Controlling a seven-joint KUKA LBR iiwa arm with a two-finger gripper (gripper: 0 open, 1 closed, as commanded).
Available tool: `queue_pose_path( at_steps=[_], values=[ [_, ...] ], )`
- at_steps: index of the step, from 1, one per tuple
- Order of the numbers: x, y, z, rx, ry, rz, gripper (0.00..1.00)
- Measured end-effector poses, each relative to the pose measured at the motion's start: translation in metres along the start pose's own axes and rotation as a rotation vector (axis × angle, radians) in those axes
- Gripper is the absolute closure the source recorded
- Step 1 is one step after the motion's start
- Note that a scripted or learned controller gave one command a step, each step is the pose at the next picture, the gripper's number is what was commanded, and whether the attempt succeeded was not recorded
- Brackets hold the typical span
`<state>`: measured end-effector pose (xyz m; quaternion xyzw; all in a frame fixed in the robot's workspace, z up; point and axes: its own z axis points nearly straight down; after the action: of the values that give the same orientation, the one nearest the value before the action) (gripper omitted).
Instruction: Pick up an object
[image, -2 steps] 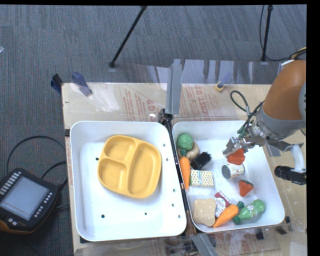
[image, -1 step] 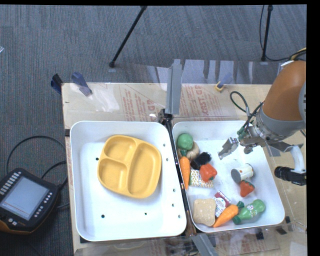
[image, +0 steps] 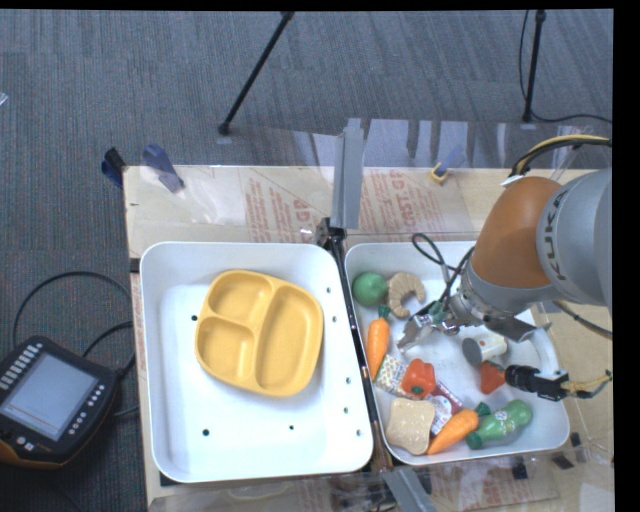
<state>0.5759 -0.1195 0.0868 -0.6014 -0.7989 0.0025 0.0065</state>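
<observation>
Far to the end effector's left, the left bin (image: 160, 400) holds a yellow divided plate (image: 262, 332). Nearer, in the right bin (image: 555, 425), a green ball (image: 369, 289) and an upright carrot (image: 377, 345) lie just to its left. The end effector (image: 428, 326) hovers low among the toys, fingers parted with nothing between them. A red pepper (image: 420, 378) sits just below it, and a green bottle (image: 501, 423) lower right. Judging by this, no object is lifted yet; closing and raising remain.

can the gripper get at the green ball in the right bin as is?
Probably yes. The green ball sits uncovered at the bin's far-left corner, and the gripper hovers nearby. The bin wall and bagel piece crowd it.
</observation>
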Motion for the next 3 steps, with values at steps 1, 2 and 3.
queue_pose_path(
  at_steps=[1,2,3],
  values=[
    [0.003,-0.002,0.0,-0.008,-0.003,0.06,0.0],
    [0.016,-0.093,0.002,-0.009,-0.006,0.1,0.0],
    [0.025,-0.016,0.001,-0.01,-0.004,0.022,0.0]
  ],
)
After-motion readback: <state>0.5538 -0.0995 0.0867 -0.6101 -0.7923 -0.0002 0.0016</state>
